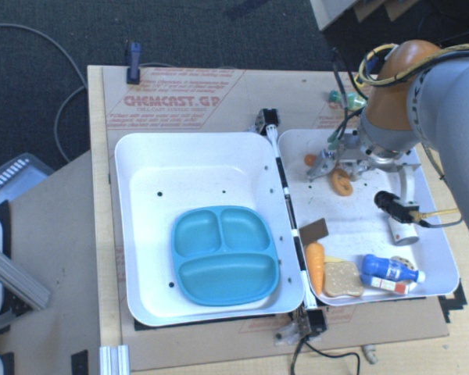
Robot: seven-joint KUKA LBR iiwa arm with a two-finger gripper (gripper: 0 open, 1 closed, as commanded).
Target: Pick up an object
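On the printed surface (180,100) the left bin (152,182) carries one thing, a blue divided plate (224,254). It sits toward 5 o'clock in that bin, its near rim close to the bin's 6 o'clock wall and its right rim near the wall shared with the other bin. From 9 o'clock round to 1 o'clock the floor of this bin is bare white, with wide room.

Across the shared wall, the right bin (352,233) is busier along its near edge. A brown card (313,230) lies at 8 o'clock just beside the shared wall, and a carrot (316,266) lies lengthwise along that wall right below it. A bread slice (342,279) touches the carrot's right side at 6 o'clock, pressed toward the near rim. A blue-and-white bottle (391,273) lies on its side at 5 o'clock, near the bread. The middle of this bin is open floor.

At 11 o'clock a small orange bit (309,160) sits alone. Just to its right the gripper (340,165) is low over the floor on the grey arm (445,108), which enters from 3 o'clock. We cannot tell whether the jaws are released or clenched. An orange rounded piece (342,183) lies on the floor at the gripper's 6 o'clock side, very close; we cannot tell whether they touch.
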